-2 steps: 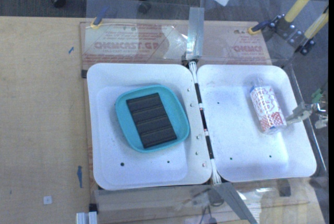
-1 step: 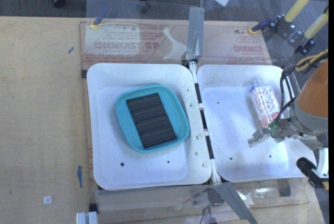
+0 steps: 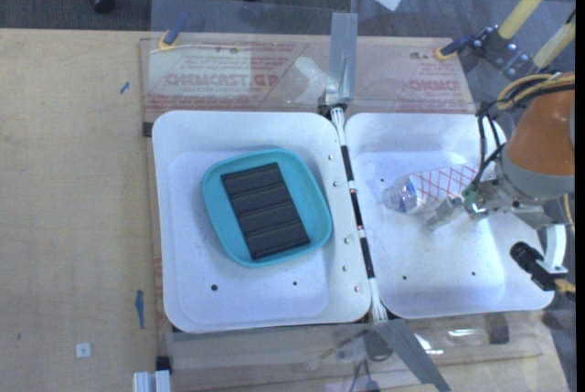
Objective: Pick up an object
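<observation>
The arm entered from the right edge of the frame, its orange band at the upper right, and the end effector (image 3: 448, 212) sat low in the right bin (image 3: 439, 290), at mid-height of the frame. Its fingers pointed left toward a small crumpled packet (image 3: 425, 189) with a white-and-red checked body and a clear, bluish end. The fingers looked slightly parted, with nothing visibly between them, so I judged the end effector open and holding nothing; the detail was small and this remains a reading, not a certainty.

The step in hand appeared to be the approach to a grasp. To do it well, the fingers would need to straddle the packet's checked middle rather than its clear tip, which looks thin and likely to slip or crumple away. Coming down until the fingertips nearly met the bin floor before closing would help, since the packet lay flat. A slow lift would show whether the grasp had taken.

On the tabletop (image 3: 64, 198) the two bins lay side by side. The right bin held the packet, in its upper middle. The left bin (image 3: 183, 308) held a teal tray (image 3: 219, 198), set slightly askew near its centre, and on it rested a dark ribbed block (image 3: 265, 209).
</observation>
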Controlling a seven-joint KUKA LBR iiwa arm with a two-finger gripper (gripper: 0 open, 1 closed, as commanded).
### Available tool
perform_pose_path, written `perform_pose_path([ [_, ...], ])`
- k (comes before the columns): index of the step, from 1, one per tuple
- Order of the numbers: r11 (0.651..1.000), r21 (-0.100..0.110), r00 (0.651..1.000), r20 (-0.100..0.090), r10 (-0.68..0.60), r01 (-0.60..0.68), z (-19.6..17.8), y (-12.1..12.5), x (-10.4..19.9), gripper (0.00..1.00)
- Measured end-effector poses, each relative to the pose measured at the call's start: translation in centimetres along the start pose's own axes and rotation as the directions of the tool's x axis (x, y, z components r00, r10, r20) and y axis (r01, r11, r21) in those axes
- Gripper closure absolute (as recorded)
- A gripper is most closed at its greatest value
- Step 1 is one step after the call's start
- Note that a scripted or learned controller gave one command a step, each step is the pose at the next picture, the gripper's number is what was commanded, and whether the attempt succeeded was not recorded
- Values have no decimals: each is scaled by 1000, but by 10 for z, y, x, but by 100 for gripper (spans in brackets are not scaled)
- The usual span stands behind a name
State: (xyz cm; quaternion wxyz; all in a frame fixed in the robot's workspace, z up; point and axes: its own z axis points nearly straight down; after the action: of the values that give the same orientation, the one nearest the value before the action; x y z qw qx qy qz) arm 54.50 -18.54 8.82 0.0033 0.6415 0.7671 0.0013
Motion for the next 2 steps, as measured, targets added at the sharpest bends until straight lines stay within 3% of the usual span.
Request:
perform_pose_path([
  [1,993,-3,993,1,-116,116,0,54,22,0],
  [2,961,31,962,-9,-274,274,1,81,30,0],
])
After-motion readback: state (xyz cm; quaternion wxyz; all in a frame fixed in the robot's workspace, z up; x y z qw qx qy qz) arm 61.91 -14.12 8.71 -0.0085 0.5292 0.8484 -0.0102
